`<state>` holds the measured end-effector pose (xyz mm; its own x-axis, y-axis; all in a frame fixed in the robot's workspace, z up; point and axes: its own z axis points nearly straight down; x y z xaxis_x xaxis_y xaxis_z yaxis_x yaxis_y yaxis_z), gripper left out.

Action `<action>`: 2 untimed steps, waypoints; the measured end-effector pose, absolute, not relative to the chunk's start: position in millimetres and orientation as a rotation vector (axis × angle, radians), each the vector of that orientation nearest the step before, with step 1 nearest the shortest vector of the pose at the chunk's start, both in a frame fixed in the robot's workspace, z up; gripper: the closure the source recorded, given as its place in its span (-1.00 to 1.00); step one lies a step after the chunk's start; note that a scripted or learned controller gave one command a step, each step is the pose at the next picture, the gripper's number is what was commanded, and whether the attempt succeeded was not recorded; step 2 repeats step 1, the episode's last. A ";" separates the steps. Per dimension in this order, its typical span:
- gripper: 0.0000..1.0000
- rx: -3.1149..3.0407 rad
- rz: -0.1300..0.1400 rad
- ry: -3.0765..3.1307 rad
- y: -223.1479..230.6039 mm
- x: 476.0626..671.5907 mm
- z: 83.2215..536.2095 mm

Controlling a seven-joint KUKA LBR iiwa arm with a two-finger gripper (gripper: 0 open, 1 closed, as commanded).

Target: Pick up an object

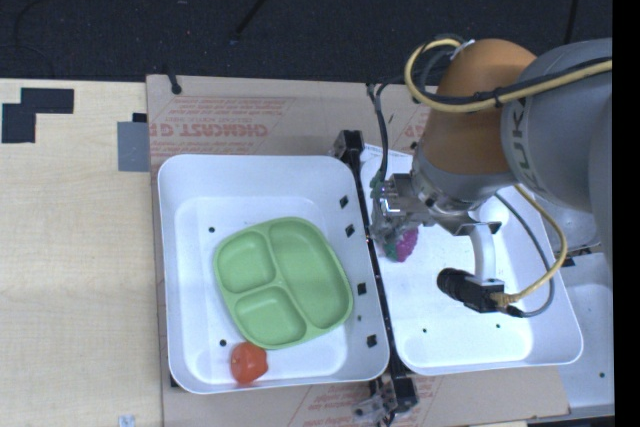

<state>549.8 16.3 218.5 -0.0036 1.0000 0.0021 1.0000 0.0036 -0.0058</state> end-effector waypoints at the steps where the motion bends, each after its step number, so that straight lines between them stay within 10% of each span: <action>1: 1.00 -2.213 0.004 -2.222 65.8 539.4 211.0; 2: 1.00 -2.213 0.004 -2.222 65.8 539.4 211.0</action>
